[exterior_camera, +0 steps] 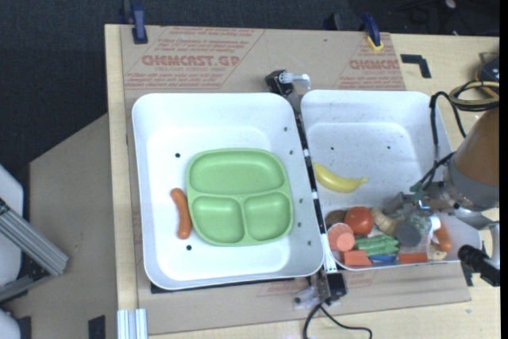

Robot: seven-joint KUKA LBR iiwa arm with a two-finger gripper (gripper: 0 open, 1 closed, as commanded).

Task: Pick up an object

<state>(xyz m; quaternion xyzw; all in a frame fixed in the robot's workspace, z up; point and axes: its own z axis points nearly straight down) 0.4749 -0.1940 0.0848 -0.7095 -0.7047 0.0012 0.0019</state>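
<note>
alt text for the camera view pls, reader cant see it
A grey arm's gripper reaches from the right over a pile of toy food in the near corner of the right bin, with a banana lying apart. The left bin holds a green tray with a sausage beside it.

Bright even overhead light, white bins (222,111) slightly washed out, soft shadows, mild blur, dim dark floor (55,28)
</note>
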